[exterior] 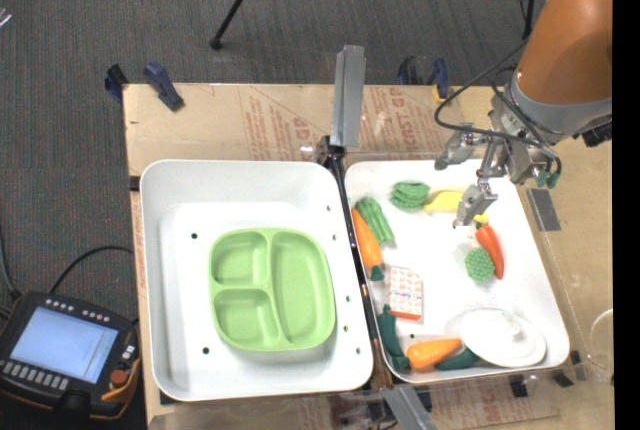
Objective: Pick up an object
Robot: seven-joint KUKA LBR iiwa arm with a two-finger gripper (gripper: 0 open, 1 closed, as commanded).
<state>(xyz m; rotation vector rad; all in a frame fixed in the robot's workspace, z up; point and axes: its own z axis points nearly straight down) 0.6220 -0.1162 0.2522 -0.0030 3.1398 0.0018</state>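
Toy carrot below gripper, finger spread unclear, printed card, lettering unreadable, right bin

Right bin: items crowd the left wall, far end and near corner; bare floor at centre, between the patterned card and green ball. Left bin: green divided tray occupies the middle; margins open.
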